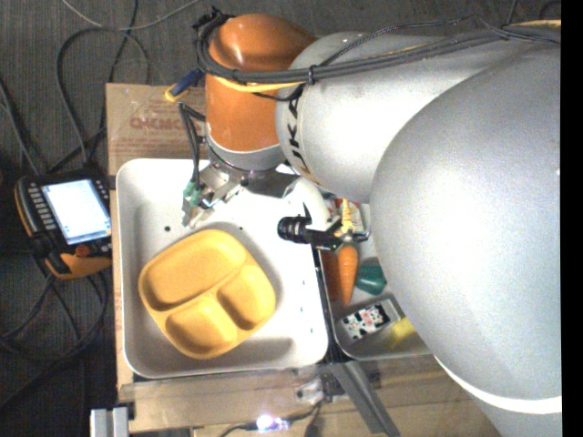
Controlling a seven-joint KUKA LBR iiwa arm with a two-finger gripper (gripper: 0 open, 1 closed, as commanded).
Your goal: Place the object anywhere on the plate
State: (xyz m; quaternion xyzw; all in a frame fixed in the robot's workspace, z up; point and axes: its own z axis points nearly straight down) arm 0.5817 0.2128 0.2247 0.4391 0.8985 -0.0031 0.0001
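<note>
Yellow plate with three compartments sits in the left bin, tilted diagonally, filling most of the bin floor. All three compartments are bare.

Arm comes in from the right and covers most of the right bin. Orange band sits up and right of the plate. Tool hangs just above the plate's upper rim, over bare white bin floor, tip pointing down-left. Its end is small and blurred with a green spot on it; cannot tell if it is open or closed, and nothing is visibly gripped.

Carrot lies in the right bin, right of the plate just past the wall between the bins, long axis running up-down, well apart from the tool. Teal piece is touching or just beside the carrot's right side. White card with dark marks lies below the carrot, yellow item just right of it, partly under the arm. Black cylinder on the arm sticks out over the bin wall, right of the plate's upper edge.

Handheld pendant with lit screen lies on the floor left of the plate, beyond the bin. Cardboard shows above the bin. Cables run over the floor at top left.
</note>
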